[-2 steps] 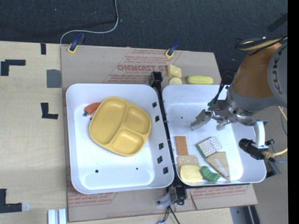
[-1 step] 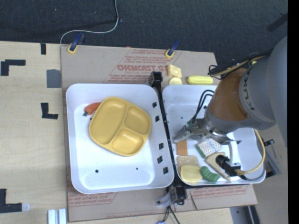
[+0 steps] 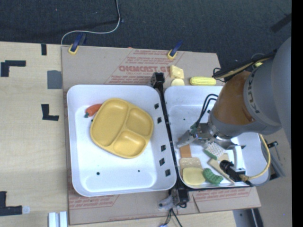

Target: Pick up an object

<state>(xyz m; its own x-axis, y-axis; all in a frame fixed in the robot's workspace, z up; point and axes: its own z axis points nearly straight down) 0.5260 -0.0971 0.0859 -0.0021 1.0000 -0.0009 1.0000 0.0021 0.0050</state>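
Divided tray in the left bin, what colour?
Yellow, seen plainly in the camera view: the divided tray has three compartments.

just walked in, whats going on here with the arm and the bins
A robot arm reaches into the right bin, its hand low over a cluster of toy food: a brown piece, a yellow piece and a green piece. Nothing is visibly held. The left bin holds a yellow tray.

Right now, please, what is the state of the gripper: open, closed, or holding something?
Gripper: cannot be told; it hangs low over the right bin.
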